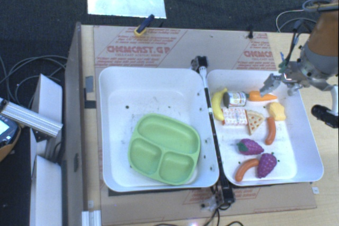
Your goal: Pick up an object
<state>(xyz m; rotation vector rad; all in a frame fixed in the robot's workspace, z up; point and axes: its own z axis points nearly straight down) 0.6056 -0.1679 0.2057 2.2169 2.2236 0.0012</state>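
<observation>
The gripper (275,83) hung over the right bin (304,166) at its one o'clock corner, just above the carrot (262,96); whether it was open or closed could not be told. Nothing showed between its tips. The banana (217,105) lay at ten o'clock, a bottle (237,98) beside it, sausages (270,130) and berries (267,164) toward five. A green tray (164,149) sat in the left bin (122,98).

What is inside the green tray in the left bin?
The green tray shows three bare compartments, nothing in them. It covers part of the left bin floor, so what lies beneath cannot be seen.
</observation>
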